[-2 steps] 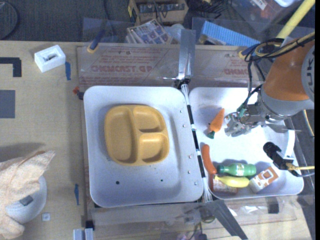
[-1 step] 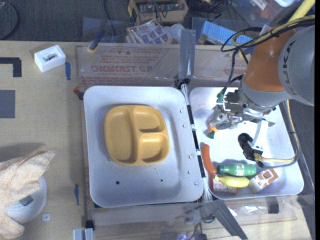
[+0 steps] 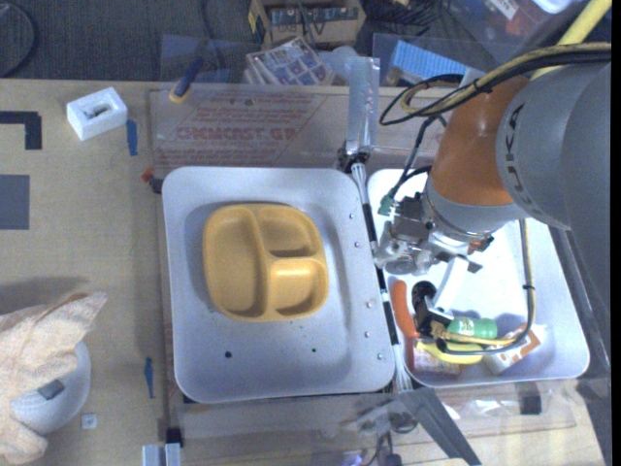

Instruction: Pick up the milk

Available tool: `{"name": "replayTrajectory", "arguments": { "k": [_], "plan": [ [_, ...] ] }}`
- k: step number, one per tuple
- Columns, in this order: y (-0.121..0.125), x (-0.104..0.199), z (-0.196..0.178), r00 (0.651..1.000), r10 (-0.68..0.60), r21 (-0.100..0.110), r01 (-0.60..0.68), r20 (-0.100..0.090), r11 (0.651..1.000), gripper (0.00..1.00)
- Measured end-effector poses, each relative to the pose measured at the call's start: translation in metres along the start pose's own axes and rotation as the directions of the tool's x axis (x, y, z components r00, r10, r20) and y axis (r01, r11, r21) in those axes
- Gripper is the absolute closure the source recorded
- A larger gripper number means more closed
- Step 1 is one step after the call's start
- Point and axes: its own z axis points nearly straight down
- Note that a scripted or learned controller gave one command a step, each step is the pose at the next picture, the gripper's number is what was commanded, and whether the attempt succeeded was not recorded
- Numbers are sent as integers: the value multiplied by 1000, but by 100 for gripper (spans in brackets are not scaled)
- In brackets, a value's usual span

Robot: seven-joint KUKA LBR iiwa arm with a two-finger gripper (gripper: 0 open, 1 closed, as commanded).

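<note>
My gripper (image 3: 406, 249) hangs low over the left part of the right bin (image 3: 568, 289), under the grey arm with the orange band. At the front of that bin lies a cluster of small things: an orange piece (image 3: 400, 311) against the left wall, a green piece (image 3: 473, 328), a yellow piece (image 3: 456, 350), and a small white thing (image 3: 506, 359) that may be the milk. The gripper stands behind this cluster, apart from the white thing. The arm hides much of the bin's back half.
The left bin (image 3: 194, 357) holds a yellow divided plate (image 3: 264, 260). A narrow ridge separates the two bins. On the bench at the left lie a white box (image 3: 97, 113) and a crumpled cloth (image 3: 44, 343). Clutter stands behind the bins.
</note>
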Motion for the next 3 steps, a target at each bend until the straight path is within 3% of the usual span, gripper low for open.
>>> {"name": "replayTrajectory", "arguments": {
  "k": [1,2,3],
  "plan": [
    [-21,-34,0,987,-162,-1,162,0,987,100],
    [37,-24,0,985,171,-5,-171,0,985,100],
    [-30,-35,0,992,-126,0,126,0,992,100]
  ]
}}
